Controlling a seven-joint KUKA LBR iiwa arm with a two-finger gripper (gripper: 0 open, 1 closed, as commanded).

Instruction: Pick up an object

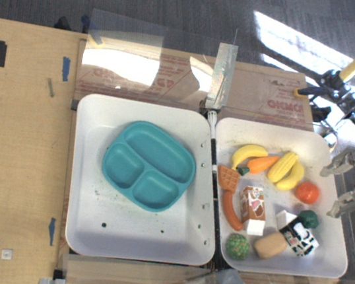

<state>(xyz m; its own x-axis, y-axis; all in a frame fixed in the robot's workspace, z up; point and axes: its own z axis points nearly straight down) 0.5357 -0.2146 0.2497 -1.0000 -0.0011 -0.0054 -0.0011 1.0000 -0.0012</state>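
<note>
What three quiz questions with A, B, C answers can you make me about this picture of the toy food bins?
1. Where does the teal tray lie?
A. in the left bin
B. in the right bin
C. on the cardboard

2. What colour is the tomato?
A. blue
B. red-orange
C. white

3. How does the corn cob lie?
A. alone in a corner
B. standing on the teal tray
C. against the carrot, among the other toy food

Answers:
1. A: the tray rests on the floor of the left bin.
2. B: it is a red-orange ball by the right bin's far side.
3. C: its end meets the carrot's tip near the banana.
</note>
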